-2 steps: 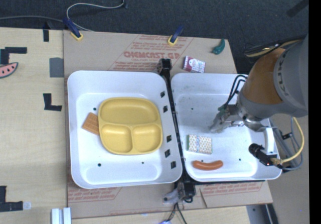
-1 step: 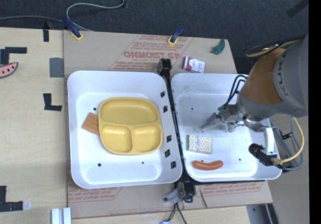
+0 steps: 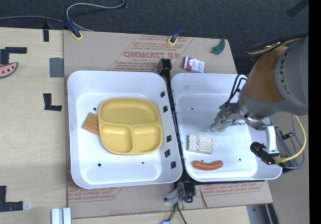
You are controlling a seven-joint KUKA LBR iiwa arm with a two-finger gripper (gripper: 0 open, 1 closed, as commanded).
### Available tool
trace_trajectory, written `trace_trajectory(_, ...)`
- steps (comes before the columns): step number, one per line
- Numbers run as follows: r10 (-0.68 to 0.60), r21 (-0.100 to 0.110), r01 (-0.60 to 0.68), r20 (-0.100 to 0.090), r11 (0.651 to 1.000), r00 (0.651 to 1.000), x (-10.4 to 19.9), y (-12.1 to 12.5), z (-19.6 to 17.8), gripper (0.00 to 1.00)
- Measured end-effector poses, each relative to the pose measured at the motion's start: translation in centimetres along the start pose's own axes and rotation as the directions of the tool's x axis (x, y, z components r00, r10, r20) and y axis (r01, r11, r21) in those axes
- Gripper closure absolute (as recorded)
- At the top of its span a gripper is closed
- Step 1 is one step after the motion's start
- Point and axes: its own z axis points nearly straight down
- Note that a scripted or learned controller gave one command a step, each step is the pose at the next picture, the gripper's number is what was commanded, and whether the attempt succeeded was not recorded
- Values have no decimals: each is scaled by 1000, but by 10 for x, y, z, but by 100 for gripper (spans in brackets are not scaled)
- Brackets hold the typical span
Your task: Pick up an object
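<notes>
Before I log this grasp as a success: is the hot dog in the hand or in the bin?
In the bin: the hot dog lies flat on the right bin floor.

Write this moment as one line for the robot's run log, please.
arm: over right white bin | gripper: low above bin floor, holding nothing visible | nearest: pale checkered packet, toy sausage | left bin: yellow divided plate

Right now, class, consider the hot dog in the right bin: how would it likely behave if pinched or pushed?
The hot dog is long and rounded, so a sideways push would probably roll it. It looks like a light plastic toy. Its smooth skin may slip from the gripper.
</notes>
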Motion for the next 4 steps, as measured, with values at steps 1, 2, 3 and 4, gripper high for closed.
trace_trajectory(1, 0, 0, 0, 0, 1000, 1000, 0, 0, 0, 0)
trace_trajectory(2, -1, 2, 1, -2, 1000, 1000, 31, 23, 29, 0)
trace_trajectory(3, -1, -1, 1, 1, 1000, 1000, 29, 23, 19, 100)
trace_trajectory(4, -1, 0, 1, 1, 1000, 1000, 29, 23, 19, 0)
